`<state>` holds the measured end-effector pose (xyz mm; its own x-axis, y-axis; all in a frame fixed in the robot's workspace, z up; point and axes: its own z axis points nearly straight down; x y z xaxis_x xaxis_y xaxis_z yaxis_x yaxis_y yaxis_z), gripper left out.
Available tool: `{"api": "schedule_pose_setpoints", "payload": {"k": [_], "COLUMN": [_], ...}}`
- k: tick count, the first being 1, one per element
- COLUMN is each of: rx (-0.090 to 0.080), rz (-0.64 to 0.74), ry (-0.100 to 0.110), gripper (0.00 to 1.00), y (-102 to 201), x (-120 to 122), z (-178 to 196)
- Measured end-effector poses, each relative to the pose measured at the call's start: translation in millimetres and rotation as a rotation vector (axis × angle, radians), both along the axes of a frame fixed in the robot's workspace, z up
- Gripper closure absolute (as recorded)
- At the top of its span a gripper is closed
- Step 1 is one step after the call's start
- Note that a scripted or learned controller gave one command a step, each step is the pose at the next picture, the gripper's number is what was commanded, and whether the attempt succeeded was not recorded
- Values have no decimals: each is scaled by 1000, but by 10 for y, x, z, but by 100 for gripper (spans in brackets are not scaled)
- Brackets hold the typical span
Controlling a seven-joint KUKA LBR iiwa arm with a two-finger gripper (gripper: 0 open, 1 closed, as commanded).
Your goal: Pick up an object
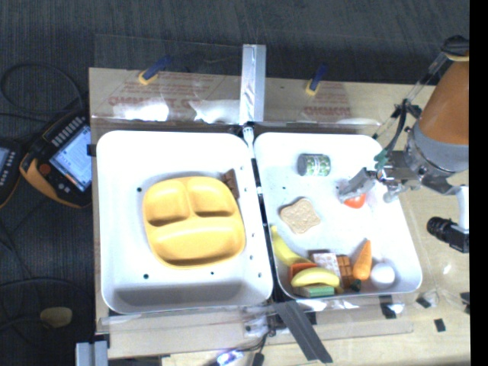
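My gripper (372, 187) hangs over the right side of the right bin (396, 227), its two fingers spread and nothing between them, so it is open. A small red object (353, 201) lies on the bin floor just below and left of the left finger (353, 183). Further left in the same bin are a green can (313, 165) on its side and a tan slice of toast (300, 216). Along the bin's near edge lie a banana (284, 248), a yellow-green fruit (315, 280), a small box (326, 261), a carrot (363, 258) and a white egg (381, 274).
The left bin (114, 204) holds a yellow divided tray (194, 219) with a small brown item (229, 180) at its far right corner. A metal divider post (252, 82) stands behind the bins. A handheld controller (65, 158) lies off the bench at left.
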<state>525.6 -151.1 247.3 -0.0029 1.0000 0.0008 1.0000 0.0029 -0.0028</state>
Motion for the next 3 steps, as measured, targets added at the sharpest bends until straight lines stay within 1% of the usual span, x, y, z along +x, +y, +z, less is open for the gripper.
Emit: {"api": "schedule_pose_setpoints", "payload": {"k": [1,2,3], "rx": [-1,1,1], "rz": [161,124,164], "ry": [-2,0,-3], "gripper": [0,0,0], "y": [-62,-492,-714], "x": [-142,-360,-411], "z": [-333,-1268,-1076]}}
